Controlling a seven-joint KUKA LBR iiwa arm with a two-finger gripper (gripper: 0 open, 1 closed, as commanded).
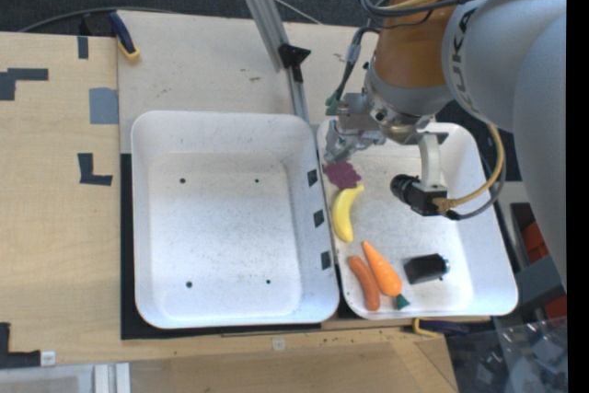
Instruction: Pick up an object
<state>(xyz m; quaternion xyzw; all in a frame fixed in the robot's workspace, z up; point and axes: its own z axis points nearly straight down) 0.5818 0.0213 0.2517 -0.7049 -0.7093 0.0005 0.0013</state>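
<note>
In the right bin (479,285) lie a purple grape-like toy (341,172), a yellow banana (344,212), two orange carrots (371,273) and a small black block (426,268). My gripper (341,145) hangs over the bin's far left corner, directly above and close to the purple toy. Its fingers point down at that toy, and nothing shows between them. The banana lies just below the toy, and the carrots sit near the bin's front edge.
The left bin (147,198) lies beside the right one, sharing a raised middle wall. A slanted metal pole (265,14) rises behind the bins. The arm's orange wrist and cables (433,23) loom over the right bin's far side.
</note>
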